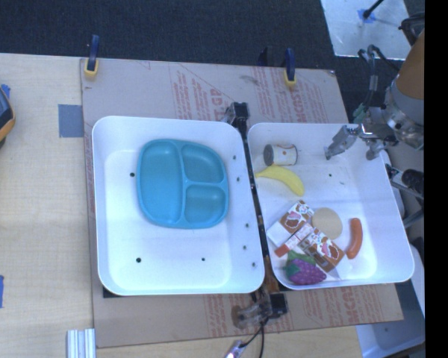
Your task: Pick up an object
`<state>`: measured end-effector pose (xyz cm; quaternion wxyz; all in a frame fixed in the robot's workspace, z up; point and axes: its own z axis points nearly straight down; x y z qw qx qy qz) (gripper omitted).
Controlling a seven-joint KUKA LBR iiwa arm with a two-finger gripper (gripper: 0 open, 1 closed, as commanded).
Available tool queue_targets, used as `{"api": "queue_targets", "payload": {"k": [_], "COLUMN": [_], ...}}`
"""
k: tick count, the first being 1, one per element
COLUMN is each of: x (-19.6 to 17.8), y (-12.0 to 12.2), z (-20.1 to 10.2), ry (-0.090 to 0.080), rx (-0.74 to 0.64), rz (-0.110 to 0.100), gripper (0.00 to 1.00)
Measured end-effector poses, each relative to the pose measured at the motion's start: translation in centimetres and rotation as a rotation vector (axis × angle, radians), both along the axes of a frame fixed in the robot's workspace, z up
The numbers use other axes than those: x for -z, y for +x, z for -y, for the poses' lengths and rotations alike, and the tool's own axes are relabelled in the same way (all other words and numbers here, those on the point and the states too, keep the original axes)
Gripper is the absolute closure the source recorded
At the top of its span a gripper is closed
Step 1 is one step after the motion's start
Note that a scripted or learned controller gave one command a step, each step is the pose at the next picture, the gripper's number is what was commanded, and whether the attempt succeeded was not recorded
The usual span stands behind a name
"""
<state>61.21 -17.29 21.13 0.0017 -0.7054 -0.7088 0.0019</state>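
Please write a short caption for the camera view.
Claw above right bin holding toy food; blue plate in left bin.

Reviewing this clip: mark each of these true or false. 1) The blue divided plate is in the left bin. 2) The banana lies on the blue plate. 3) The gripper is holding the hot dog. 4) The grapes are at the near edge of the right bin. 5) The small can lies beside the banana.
1) True: the blue divided plate lies in the left bin.
2) False: the banana lies in the right bin.
3) False: the gripper hangs over the bin's far right; the hot dog lies apart.
4) True: grapes.
5) True: small can.
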Motion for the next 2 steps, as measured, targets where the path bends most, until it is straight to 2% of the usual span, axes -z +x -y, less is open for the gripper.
{"api": "queue_targets", "payload": {"k": [1,2], "x": [4.2,12.1], "y": [-2.9,-0.9], "z": [-7.1,-6.3], "ry": [0.000,-0.001], "rx": [-0.002,0.000], "rz": [-0.001,-0.002], "gripper": [0.00,0.00]}}
